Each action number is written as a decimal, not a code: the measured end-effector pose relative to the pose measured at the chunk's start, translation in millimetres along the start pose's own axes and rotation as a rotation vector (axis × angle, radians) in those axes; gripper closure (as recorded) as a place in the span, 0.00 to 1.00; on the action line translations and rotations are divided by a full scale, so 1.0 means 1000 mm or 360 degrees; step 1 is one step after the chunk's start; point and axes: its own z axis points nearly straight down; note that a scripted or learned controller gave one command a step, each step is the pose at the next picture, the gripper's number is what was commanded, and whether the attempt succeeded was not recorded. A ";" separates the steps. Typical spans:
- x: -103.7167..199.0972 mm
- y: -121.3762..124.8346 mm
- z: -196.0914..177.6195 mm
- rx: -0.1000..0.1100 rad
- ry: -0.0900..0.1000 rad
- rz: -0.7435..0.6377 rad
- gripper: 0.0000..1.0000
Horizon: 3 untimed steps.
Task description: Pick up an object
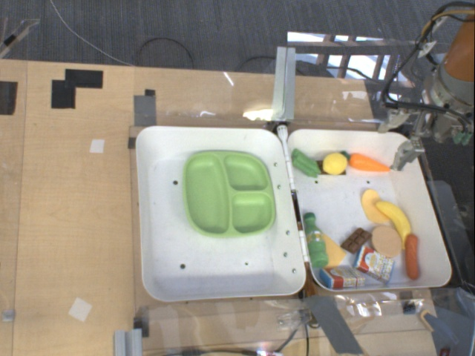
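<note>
While the gripper (407, 153) hangs over the right bin's (433, 199) one o'clock corner, whether its fingers are apart or together cannot be told. No object sits between them. A carrot (368, 163) lies just beside it at nine o'clock, with a lemon (335, 163) and green pepper (305, 162) further that way. At six o'clock lies a banana (394, 218). A green divided plate (228, 193) rests in the left bin (159, 273).

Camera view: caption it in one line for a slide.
Gripper hovers by the carrot in the right bin of toy food; a green divided plate sits in the left bin.
</note>
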 end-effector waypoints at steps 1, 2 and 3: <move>0.036 -0.010 0.133 0.0002 -0.0009 -0.0003 0.00; 0.095 0.023 0.140 0.0003 -0.0016 0.0080 0.00; 0.151 0.051 0.134 0.0021 -0.0074 -0.0095 0.00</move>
